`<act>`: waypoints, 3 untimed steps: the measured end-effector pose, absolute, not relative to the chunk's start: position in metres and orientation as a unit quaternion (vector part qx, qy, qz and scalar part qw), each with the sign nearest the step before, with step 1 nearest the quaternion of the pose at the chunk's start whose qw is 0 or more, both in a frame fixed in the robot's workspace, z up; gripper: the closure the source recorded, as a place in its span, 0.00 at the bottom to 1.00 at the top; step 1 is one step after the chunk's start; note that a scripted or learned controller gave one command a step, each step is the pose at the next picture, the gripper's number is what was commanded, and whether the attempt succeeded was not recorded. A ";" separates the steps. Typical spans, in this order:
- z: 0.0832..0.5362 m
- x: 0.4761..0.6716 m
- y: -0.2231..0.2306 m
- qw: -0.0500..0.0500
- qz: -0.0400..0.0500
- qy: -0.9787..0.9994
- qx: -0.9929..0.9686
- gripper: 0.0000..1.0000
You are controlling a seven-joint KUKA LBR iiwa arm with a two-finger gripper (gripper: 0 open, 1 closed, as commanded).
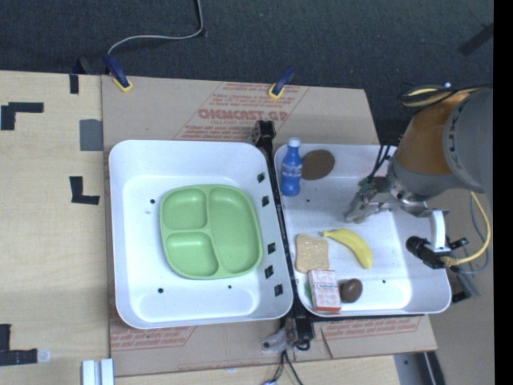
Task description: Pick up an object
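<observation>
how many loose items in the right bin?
6: blue bottle at the far left corner, brown disc beside it, banana mid-bin, toast slice left of it, red carton and dark round item at the near edge. The arm may hide more.

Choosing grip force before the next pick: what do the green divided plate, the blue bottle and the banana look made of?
Green plate: seemingly moulded plastic, matte, one even colour with rounded compartment ridges. Blue bottle: probably plastic, slightly glossy, with a white cap and a label. Banana: smooth, uniformly yellow; likely a plastic toy, though a real fruit can't be ruled out from this view.
</observation>
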State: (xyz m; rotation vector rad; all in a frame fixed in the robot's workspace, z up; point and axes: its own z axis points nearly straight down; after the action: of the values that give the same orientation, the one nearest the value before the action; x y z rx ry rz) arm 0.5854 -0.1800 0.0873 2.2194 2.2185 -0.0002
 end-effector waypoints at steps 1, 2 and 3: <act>0.087 0.587 -0.177 0.002 0.002 0.708 0.706 0.00; 0.087 0.541 -0.149 0.004 0.002 0.707 0.707 0.00; 0.087 0.492 -0.109 0.003 0.002 0.707 0.707 0.00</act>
State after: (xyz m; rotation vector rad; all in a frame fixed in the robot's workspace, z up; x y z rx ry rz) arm 0.4921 -0.1090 0.0868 2.2170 2.2166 0.0051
